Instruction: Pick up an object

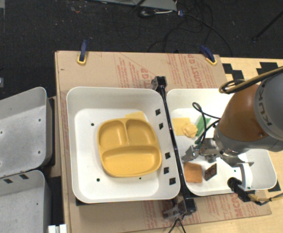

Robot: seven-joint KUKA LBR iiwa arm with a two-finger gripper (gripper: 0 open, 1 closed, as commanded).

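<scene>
KUKA arm (265, 113): bulky grey casing, dark lettering along side, broad orange band (243, 113) above wrist. Yellow and dark cables loop over band. Gripper (199, 160): bare metal linkage, small black parts. White bracket, black connector near wrist.

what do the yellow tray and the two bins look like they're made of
Tray: probably moulded plastic, matte yellow, one even colour with rounded dividers between its three compartments. Left bin and right bin: likely thin formed plastic, white and smooth with a slight sheen and rounded corners; painted metal can't be ruled out.
</scene>
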